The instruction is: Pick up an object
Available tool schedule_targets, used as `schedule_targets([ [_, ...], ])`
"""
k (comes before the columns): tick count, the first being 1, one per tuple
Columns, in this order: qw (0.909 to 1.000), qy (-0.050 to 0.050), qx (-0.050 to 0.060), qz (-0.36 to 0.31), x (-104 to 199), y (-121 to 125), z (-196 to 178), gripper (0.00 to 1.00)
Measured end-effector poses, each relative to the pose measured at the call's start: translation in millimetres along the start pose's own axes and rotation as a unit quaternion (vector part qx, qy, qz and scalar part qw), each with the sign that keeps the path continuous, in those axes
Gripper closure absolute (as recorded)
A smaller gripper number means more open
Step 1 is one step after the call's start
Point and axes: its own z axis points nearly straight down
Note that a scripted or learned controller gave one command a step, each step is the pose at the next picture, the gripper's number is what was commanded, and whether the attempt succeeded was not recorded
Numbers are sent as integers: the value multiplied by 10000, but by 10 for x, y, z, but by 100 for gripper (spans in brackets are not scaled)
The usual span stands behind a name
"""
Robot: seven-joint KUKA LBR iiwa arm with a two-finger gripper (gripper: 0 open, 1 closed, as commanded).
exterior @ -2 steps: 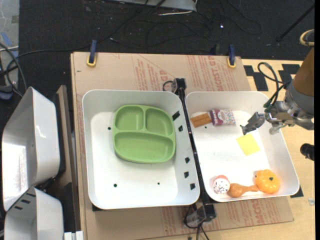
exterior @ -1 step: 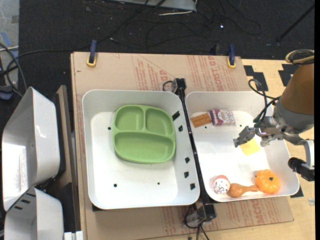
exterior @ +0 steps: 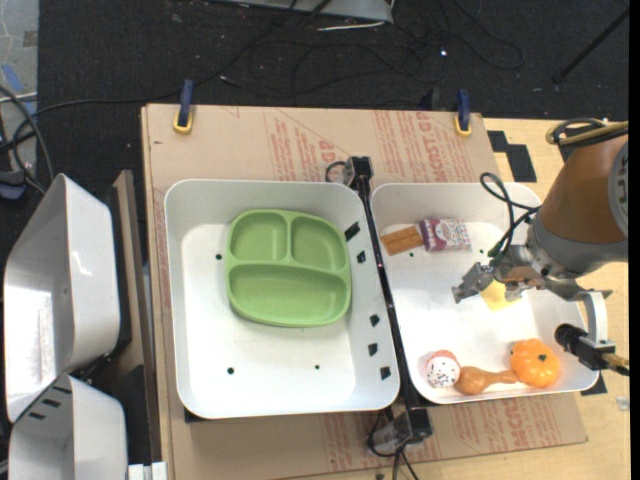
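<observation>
Single fixed camera, high above the tabletop (exterior: 300,128), looking down at a slant. Both white bins (exterior: 190,298) fully framed at moderate range; dark floor beyond far edge.

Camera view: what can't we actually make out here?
- Two-finger gripper: too small and dark against the right white bin to tell whether it is open or shut.
- Small yellow object: partly covered by the gripper, shape unclear; contact cannot be told.
- Grey arm with orange band: cut off by the right edge.
- Purple packet: label too small to read.
</observation>
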Motion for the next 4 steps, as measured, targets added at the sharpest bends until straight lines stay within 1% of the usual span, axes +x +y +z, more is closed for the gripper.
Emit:
schedule_targets([
  [1,10000,-6,-12,1,5,0,329,0],
  [2,10000,-7,-28,8,5,8,210,100],
  [3,10000,-15,-44,6,-31,-4,-223,100],
  [4,10000,-16,-50,-21,-21,18,-857,100],
])
